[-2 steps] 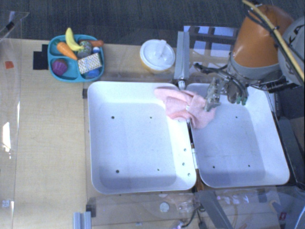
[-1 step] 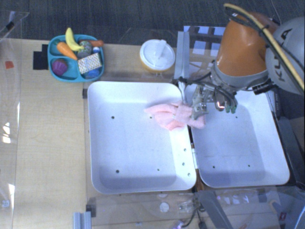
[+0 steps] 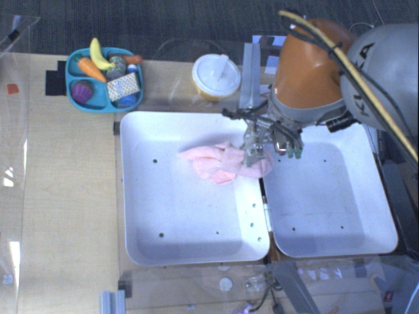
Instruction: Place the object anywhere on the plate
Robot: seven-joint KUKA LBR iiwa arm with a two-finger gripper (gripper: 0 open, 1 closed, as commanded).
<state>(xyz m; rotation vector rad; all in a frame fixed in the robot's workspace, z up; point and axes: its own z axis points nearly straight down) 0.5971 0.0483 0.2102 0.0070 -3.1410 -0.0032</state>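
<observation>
Two white bins [image 3: 196, 241] sat side by side on a wooden bench.
A crumpled pink cloth [image 3: 219, 162] lay in the left bin, its right end beneath the gripper [image 3: 256, 150]; whether its fingers were parted or closed could not be told.

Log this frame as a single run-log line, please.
arm: over bin divider | gripper: at right end of pink cloth | cloth: crumpled in left bin | grasp: unconfirmed | blue tray: toy food, off-bin

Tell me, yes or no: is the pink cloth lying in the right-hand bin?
No. The pink cloth lies in the left bin, against its right edge, with the gripper over its right end.
</observation>
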